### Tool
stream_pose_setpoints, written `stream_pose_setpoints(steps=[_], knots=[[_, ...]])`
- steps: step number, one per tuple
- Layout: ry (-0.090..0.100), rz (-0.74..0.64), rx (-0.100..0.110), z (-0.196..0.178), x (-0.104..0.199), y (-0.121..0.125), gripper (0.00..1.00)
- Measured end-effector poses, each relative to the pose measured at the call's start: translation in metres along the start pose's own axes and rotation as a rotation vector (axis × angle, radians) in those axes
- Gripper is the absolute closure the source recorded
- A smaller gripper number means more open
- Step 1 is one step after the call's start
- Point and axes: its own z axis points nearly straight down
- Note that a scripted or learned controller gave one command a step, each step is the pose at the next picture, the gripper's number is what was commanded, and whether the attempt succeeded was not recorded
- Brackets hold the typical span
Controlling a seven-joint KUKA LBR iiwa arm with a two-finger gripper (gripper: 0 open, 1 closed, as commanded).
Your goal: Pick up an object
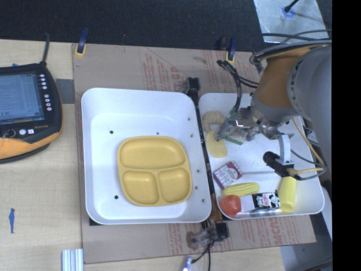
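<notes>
Grey rounded arm (310, 78) with an orange band, black cables, and a seemingly metallic hand (240, 126).

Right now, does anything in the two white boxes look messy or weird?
Nothing looks broken or spilled. The yellow tray lies flat in the left bin. The right bin is just crowded: the pink box, banana, tomato and yellow block bunch at its front edge, with the hand low at its back.

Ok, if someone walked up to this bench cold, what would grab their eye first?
Probably the yellow divided tray sitting alone in the left bin. Next, the grey and orange arm reaching in from the right, its end effector low over the right bin, where small toy foods crowd the near corner, among them a red tomato and a corn cob.
</notes>
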Motion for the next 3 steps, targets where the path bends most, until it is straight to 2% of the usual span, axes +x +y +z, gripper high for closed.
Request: stream_pose_setpoints(steps=[1, 2, 3], knots=[[0.002, 0.003, 0.005, 0.0, -0.029, 0.046, 0.0], [0.003, 0.004, 0.006, 0.0, -0.025, 0.046, 0.0], [-0.005, 0.007, 0.007, -0.001, -0.008, 0.045, 0.0]])
